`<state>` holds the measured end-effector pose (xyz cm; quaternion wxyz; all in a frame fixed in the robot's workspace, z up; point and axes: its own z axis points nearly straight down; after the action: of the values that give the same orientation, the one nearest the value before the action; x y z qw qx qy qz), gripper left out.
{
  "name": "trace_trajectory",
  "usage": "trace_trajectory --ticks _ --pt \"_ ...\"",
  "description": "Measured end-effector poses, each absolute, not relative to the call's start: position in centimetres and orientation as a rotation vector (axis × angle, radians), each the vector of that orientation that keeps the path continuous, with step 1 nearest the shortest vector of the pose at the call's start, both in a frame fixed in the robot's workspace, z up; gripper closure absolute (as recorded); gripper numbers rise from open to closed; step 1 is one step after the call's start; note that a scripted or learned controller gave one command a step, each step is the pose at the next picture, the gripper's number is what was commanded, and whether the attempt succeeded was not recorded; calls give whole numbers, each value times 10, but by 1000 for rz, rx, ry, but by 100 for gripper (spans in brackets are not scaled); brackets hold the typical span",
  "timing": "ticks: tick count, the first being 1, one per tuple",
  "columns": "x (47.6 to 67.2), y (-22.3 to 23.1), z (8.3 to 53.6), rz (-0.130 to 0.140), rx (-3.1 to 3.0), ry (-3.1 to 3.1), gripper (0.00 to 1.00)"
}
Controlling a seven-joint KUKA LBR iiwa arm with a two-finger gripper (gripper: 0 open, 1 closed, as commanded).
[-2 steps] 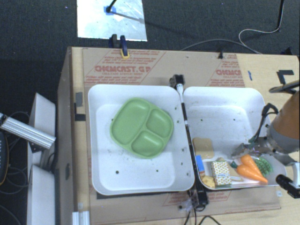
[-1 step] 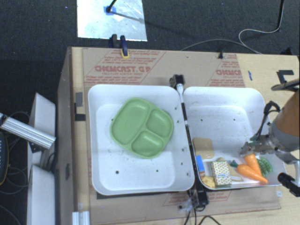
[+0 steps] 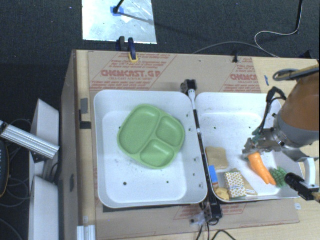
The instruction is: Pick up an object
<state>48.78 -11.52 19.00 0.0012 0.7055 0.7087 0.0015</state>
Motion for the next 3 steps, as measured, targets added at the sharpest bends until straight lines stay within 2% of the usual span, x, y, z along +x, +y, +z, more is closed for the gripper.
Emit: trace_trajectory --ticks 1,2,3 --pt "488 -42 245 4 2215 2225 100" --pt "506 -72 254 2 2218 2222 100" --pt "487 -7 237 2 2217 2226 100"
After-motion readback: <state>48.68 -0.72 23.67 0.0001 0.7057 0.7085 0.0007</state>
